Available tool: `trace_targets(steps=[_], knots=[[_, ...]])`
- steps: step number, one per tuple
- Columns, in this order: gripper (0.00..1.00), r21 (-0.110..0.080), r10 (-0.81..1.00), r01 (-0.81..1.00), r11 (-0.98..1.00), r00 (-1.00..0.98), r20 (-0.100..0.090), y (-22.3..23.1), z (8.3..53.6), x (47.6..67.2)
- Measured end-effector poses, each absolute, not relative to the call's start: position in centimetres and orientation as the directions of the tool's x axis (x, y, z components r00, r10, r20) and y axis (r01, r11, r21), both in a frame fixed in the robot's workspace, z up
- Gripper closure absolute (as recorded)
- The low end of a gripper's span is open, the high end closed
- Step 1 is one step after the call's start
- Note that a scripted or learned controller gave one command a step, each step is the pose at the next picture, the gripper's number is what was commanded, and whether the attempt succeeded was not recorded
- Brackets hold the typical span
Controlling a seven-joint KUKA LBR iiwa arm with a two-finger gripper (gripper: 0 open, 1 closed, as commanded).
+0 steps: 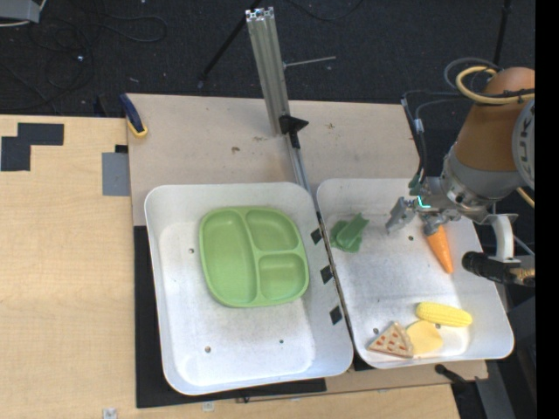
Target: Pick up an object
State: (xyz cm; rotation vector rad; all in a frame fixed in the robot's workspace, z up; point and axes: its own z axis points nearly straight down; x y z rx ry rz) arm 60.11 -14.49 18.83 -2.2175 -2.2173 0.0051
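Gripper seemingly spread beside tapered orange carrot

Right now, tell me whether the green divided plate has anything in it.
Empty. The green divided plate lies flat in the left bin, all three compartments showing bare green.

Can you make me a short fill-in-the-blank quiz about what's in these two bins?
1. The green plate lies in the ____ bin.
2. The plate has ____ compartments.
3. The carrot lies in the right bin, just below the gripper; its colour is ____.
4. The corn lies near the pizza slice, and its colour is ____.

Missing words: left; three; orange; yellow
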Motion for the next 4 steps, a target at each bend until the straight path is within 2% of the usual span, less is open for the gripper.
trace_targets(steps=[1,2,3,4], knots=[[0.00,-0.003,1.000,1.000,0.000,0.000,0.001,-14.5,19.0,60.2],[0.00,-0.007,1.000,1.000,0.004,-0.004,0.001,-14.0,13.2,61.0],[0.00,0.001,1.000,1.000,0.000,0.000,0.001,-14.0,8.9,61.1],[1.00,0.006,1.000,1.000,0.000,0.000,0.002,-14.0,10.2,61.3]])
